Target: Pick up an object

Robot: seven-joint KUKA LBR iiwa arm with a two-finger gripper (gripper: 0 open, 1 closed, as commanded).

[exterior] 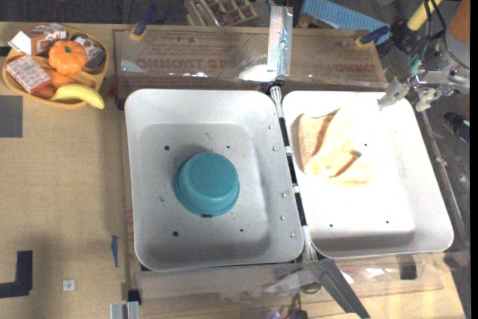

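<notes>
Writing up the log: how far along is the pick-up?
Nothing looks done: the round teal plastic bowl sits upside down in the left white bin. In hand: the claw hovers at the right white bin's far corner. The grasp and lift remain.

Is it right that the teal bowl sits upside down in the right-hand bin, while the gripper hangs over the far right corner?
Not quite: the camera view shows the teal bowl in the left bin, not the right one. The rest stands: it lies upside down, and the gripper hangs by the far right corner of the right bin.
</notes>
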